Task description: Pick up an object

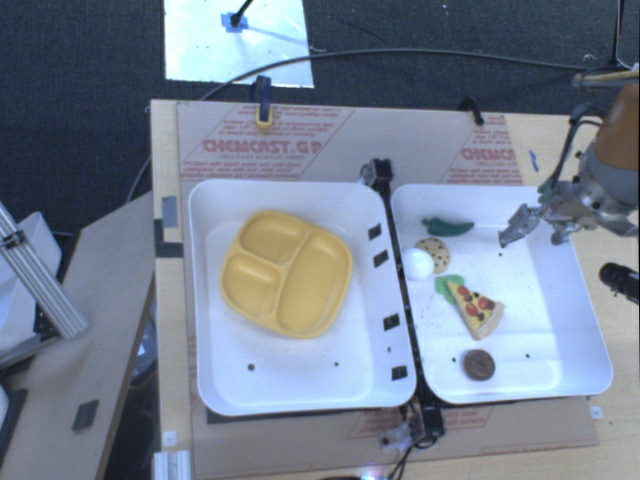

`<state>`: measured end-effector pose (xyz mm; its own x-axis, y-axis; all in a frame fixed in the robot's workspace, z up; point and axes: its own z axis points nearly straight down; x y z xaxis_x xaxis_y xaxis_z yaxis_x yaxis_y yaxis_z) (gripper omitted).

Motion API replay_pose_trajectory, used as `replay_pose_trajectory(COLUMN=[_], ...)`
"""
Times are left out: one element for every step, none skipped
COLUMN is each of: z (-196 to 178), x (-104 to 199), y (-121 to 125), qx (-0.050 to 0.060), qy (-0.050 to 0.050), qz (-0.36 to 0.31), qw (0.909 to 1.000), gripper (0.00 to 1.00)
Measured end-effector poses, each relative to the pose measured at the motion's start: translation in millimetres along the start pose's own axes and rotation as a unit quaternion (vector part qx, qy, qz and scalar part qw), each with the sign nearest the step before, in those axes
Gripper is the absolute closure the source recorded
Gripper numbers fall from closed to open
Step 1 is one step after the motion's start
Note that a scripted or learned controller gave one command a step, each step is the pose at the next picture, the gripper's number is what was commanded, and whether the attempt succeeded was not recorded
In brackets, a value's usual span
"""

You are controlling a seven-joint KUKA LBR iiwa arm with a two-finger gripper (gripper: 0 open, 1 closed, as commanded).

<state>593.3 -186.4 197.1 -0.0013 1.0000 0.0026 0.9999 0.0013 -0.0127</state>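
In the right bin [590,353], nearest to the camera, a round brown disc [479,365] lies flat near the front wall. Behind it lies a toy pizza slice [474,307], yellow with red spots and a green end, its tip pointing to the front right. Further back, a white ball [418,263] rests just beside the wall between the bins, touching a pale cookie [433,252] with dark chips. Behind these lies a dark green pepper [447,227], long and slightly curved. The left bin [212,298] holds a yellow tray [286,273] with three compartments. The gripper [535,225] hangs over the back right part of the right bin, its two grey fingers spread apart and holding nothing, well apart from the pepper. The arm [612,158] enters from the right.
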Motion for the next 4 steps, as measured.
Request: replay_pose_trajectory(z=[-5.4, 60.0, 116.1, 105.8], x=[0.5, -2.5, -1.6, -1.9], y=[2.4, -1.0, -1.2, 0.4], qx=[-0.005, -0.002, -0.003, -0.004], qy=[-0.001, 0.0, 0.0, 0.0], qz=[-0.001, 0.0, 0.0, -0.001], qw=[1.0, 1.0, 1.0, 1.0], gripper=[0.0, 0.0, 0.0, 1.0])
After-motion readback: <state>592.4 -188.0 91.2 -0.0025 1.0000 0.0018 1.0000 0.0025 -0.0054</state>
